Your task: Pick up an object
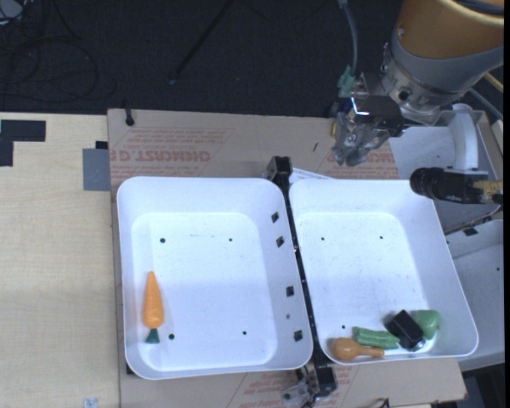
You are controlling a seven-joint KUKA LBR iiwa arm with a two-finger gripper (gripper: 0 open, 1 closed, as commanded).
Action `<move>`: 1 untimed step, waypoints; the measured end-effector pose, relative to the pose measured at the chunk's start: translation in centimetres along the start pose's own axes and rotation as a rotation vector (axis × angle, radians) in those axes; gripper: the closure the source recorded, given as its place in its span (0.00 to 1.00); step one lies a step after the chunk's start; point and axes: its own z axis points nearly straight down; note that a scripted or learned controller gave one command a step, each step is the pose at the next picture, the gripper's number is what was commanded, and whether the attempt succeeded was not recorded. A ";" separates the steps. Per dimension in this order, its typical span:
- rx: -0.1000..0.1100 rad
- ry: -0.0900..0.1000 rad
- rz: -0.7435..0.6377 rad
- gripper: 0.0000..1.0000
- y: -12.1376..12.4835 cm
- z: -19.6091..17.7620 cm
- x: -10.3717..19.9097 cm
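An orange carrot [153, 300] with a small green tip lies at the lower left of the left bin [129, 253]. In the right bin's [455, 279] lower right corner a black block [405, 329] rests on a green toy vegetable [425, 321], with a green pod [374, 338] and an orange-tan pear-shaped piece [353, 348] beside them. My gripper [354, 151] hangs above the cardboard behind the right bin, well clear of all objects, with nothing visibly held.
The two white bins sit side by side on a cardboard sheet [204, 147], joined by a black divider strip [291, 262]. A pale wooden bench top [42, 253] extends to the left. Cables hang over the dark background behind.
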 end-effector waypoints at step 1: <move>0.001 0.000 0.002 1.00 0.9 8.4 -5.1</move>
